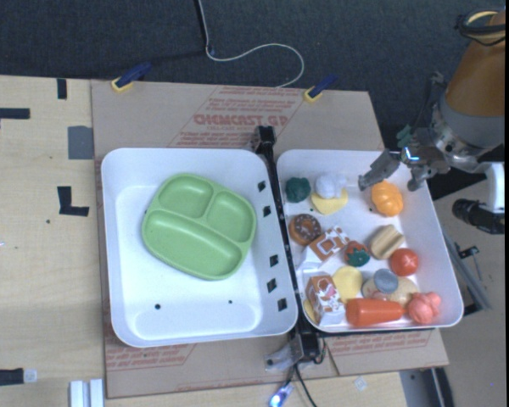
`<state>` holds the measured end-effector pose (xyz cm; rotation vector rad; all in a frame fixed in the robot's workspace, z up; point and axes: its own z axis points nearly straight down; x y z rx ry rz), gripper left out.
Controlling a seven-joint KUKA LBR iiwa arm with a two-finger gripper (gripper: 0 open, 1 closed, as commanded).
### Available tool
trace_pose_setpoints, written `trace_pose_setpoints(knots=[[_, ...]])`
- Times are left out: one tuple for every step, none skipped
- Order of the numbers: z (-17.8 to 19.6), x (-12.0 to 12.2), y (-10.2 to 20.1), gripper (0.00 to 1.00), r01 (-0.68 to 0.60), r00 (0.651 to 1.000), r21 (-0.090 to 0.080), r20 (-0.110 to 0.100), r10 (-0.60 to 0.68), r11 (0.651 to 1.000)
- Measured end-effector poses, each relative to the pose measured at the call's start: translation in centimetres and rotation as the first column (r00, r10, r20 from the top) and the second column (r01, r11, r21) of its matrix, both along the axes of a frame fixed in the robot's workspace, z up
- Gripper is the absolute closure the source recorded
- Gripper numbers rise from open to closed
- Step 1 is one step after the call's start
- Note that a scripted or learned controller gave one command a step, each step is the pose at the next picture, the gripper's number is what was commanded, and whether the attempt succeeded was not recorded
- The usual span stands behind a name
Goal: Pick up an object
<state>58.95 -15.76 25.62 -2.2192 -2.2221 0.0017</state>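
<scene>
The right bin [433, 219] holds several toy foods: an orange pepper [387, 198], a yellow-and-white piece [329, 195], a dark green piece [298, 188], a donut [305, 227], a bread roll [384, 241], a tomato [404, 262], a carrot [374, 312] and a pink piece [424, 307]. My gripper [399, 170] hangs over the bin's far right corner, just above and behind the orange pepper. Its two fingers are spread apart, open, with nothing between them.
The left bin [119, 227] holds a green divided plate [200, 225]. Black clips run along the wall between the bins [276, 227]. A cable [237, 53] lies on the dark floor behind the bench. The arm's body [479, 91] stands at the right edge.
</scene>
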Motion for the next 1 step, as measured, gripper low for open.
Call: trace_pose_setpoints(knots=[[-10.82, -5.73, 3.91, 0.0, 0.001, 1.0, 0.005, -0.013, -0.001, 1.0]])
